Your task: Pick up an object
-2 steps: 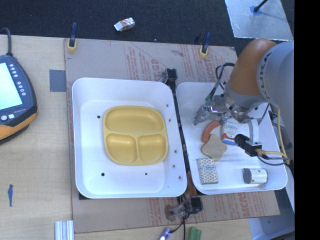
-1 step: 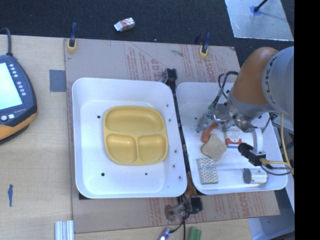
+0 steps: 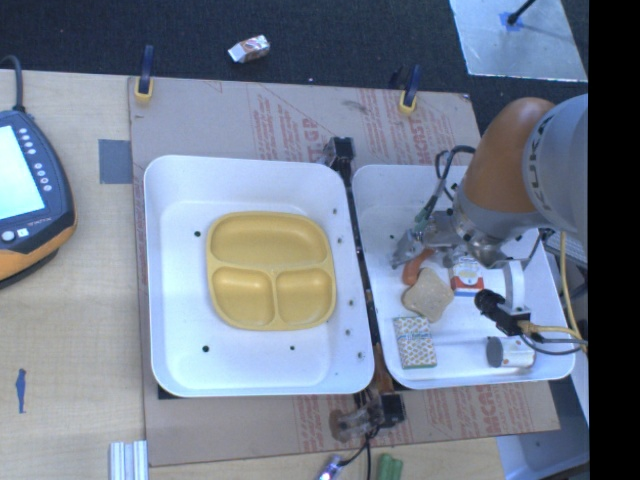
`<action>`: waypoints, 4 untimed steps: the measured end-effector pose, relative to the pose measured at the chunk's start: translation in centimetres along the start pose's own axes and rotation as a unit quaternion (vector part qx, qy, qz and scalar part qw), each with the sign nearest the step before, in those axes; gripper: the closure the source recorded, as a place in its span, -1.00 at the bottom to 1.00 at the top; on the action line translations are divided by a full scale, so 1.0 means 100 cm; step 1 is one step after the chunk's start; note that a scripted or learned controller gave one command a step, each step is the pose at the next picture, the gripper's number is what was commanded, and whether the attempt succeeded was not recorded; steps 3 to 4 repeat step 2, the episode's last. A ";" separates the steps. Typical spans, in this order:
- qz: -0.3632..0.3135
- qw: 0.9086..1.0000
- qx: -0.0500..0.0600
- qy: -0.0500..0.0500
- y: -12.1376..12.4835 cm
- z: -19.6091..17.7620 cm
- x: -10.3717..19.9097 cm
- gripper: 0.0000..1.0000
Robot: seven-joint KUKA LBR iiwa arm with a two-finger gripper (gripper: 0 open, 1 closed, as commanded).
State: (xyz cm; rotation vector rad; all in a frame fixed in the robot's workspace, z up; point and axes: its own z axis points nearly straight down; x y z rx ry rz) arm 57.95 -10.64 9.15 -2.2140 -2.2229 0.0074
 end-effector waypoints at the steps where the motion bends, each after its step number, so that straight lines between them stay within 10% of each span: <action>1: -0.001 1.000 0.001 0.000 0.000 -0.010 -0.001 1.00; 2: -0.001 1.000 -0.002 0.000 -0.038 -0.100 0.066 1.00; 4: -0.001 1.000 -0.002 0.000 -0.038 -0.100 0.066 1.00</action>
